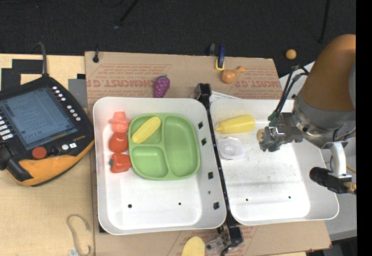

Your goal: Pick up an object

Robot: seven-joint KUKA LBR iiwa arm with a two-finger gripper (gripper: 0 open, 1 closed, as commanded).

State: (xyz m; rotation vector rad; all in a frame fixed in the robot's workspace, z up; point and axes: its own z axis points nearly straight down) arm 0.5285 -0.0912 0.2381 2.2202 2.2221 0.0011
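Note:
In the right bin (pixel 279 202) a yellow elongated toy (pixel 235 124) lies near the far left corner. A small clear round piece (pixel 231 148) sits just in front of it. My gripper (pixel 271 140) hangs over the right bin's far half, to the right of the yellow toy and apart from it. The left bin (pixel 151 202) holds a green divided plate (pixel 174 153) with a yellow corn cob (pixel 145 129) in its far left compartment. Beside the plate's left side lie a pink toy (pixel 119 121) and two red ones (pixel 118 143) (pixel 120 162).
A purple grape bunch (pixel 161 85), an orange pear-shaped toy (pixel 231 75) and a blue-yellow clamp (pixel 220 58) lie on the cardboard behind the bins. A yellow lemon (pixel 193 245) sits at the front. A teach pendant (pixel 40 127) rests on the bench at left.

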